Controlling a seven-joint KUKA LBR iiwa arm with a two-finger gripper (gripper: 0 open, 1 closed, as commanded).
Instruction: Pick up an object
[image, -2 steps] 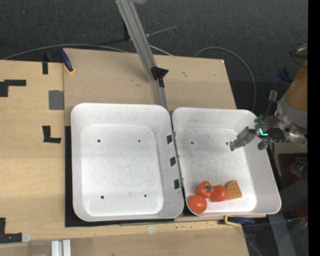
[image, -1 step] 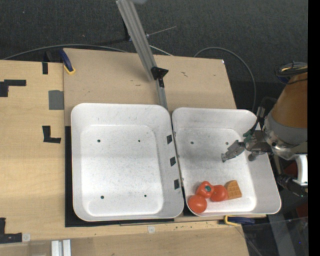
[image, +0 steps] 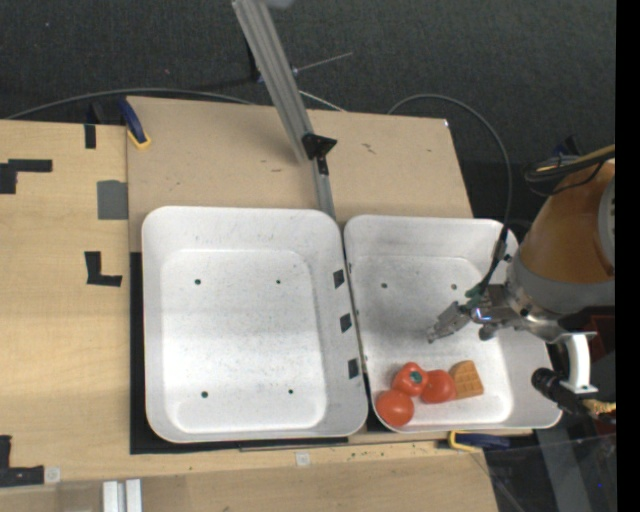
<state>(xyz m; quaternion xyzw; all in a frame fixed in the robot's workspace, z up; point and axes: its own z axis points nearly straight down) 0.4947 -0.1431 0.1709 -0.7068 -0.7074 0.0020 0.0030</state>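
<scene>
In the right bin (image: 420, 250), near its front wall, lies a cluster of red rounded pieces: one with a green spot (image: 409, 378), one beside it (image: 438, 387) and one at the front corner (image: 394, 408). An orange ridged block (image: 466, 379) touches the cluster's right side. My gripper (image: 464, 328) hangs over the bin's right half, just above and behind these objects. It is open, with one grey finger (image: 443, 326) slanting down to the left and nothing between the fingers. The arm's orange band (image: 570, 235) is at the right edge.
The left bin (image: 160, 300) lies alongside, sharing a raised middle rim with small black clips (image: 345, 322). A grey slanted pole (image: 285, 85) crosses the bench behind the bins. A black cable (image: 490, 150) loops over the back right.
</scene>
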